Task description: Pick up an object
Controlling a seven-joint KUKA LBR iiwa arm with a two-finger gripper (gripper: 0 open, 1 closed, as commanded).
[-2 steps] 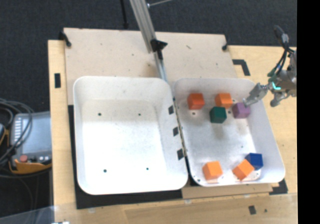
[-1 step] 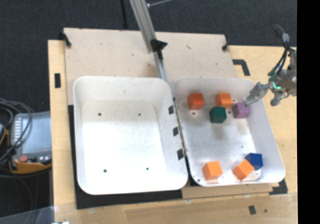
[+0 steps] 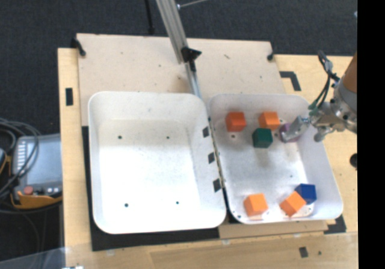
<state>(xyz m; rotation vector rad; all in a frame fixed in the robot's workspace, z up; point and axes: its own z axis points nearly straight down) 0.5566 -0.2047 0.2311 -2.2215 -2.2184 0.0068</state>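
Observation:
The right bin (image 3: 319, 159) holds several small cubes. Two orange cubes (image 3: 236, 121) (image 3: 269, 120) sit near its far edge, with a dark green cube (image 3: 262, 138) just in front of them. Near the front edge lie two more orange cubes (image 3: 255, 204) (image 3: 293, 203) and a blue cube (image 3: 307, 192) at the front right. My gripper (image 3: 290, 130) reaches in from the right and is low over the bin's far right part, just right of the green cube and beside the second orange cube. Nothing can be seen held in it.
The left bin (image 3: 150, 159) lies beside the right one, with a dividing rim between them. A slanted metal rail (image 3: 171, 18) rises behind the bins. The wooden bench edge runs along the front; cables and a pendant (image 3: 30, 171) lie at the far left.

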